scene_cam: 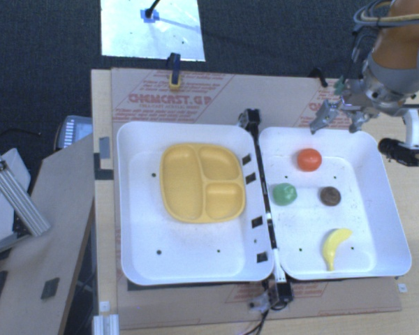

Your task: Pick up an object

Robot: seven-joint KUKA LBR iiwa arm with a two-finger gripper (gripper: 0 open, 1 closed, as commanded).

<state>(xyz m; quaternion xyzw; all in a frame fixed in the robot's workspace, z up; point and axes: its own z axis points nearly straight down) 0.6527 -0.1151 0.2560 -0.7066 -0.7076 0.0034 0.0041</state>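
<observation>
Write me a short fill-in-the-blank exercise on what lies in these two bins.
1. The yellow divided plate lies in the ____ bin.
2. The banana in the right bin is coloured ____.
3. The gripper hangs above the far rim, nearest the ____ ball.
4. Between the green object and the banana's side lies a ____ round object.

Missing words: left; yellow; orange; brown

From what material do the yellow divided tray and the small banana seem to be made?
The yellow divided tray looks like moulded plastic with a matte finish: one even colour, soft rounded ridges between its three compartments, no sharp glare. The banana is probably a plastic or rubber toy: its yellow is uniform and smooth, with no brown spots. Its exact material cannot be told from this view.
</observation>
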